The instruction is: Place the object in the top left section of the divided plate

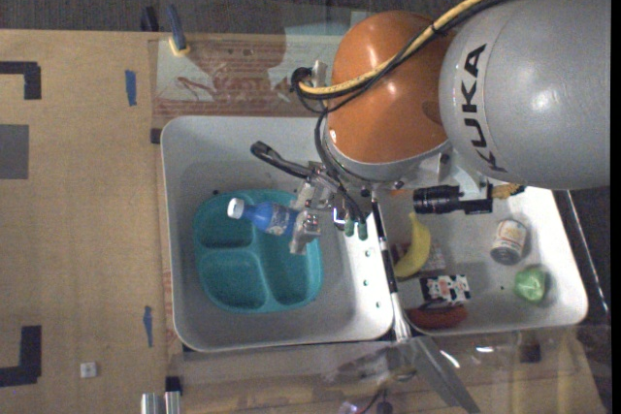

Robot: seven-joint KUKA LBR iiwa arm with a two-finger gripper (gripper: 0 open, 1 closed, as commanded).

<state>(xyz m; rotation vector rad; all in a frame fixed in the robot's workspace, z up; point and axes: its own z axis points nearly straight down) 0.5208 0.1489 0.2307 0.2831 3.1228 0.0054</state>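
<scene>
A teal divided plate lies in the left white bin. Over the plate's upper part hangs a small blue bottle, tilted, with its white cap pointing up-left. My gripper reaches in from the right, below the orange wrist band. Its fingers are shut on the bottle's right end, one finger above it and one below. I cannot tell whether the bottle touches the plate.
The right bin holds a banana, a small can, a green round item, a black-and-white carton and a red item. The arm's big grey body covers that bin's upper part.
</scene>
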